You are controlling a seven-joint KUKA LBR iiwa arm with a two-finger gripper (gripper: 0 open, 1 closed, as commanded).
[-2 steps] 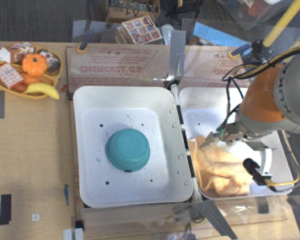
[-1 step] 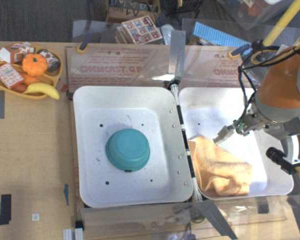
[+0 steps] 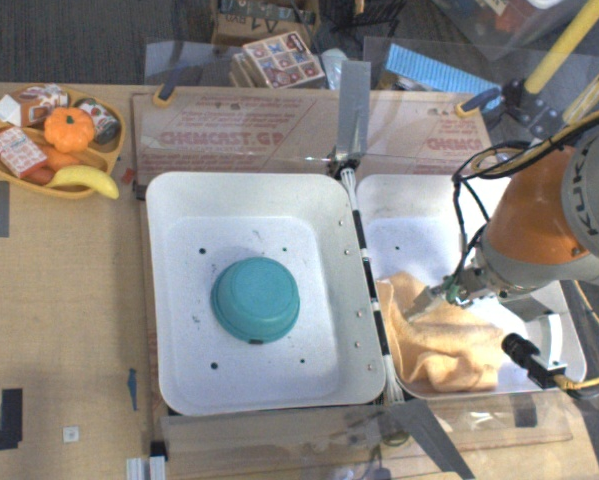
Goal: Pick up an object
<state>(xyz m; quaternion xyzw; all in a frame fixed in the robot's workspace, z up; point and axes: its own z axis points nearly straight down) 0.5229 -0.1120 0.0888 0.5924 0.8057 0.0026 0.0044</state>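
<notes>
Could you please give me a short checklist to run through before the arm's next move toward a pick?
1. Claw over the right bin: ok.
2. Claw at the yellow cloth: ok, it sits at the cloth's upper edge.
3. Cloth between the fingers: cannot tell.
4. Cloth inside the bin: not ok, its left edge rides up against the bin wall.
5. Teal bowl out of the way in the left bin: ok.
</notes>
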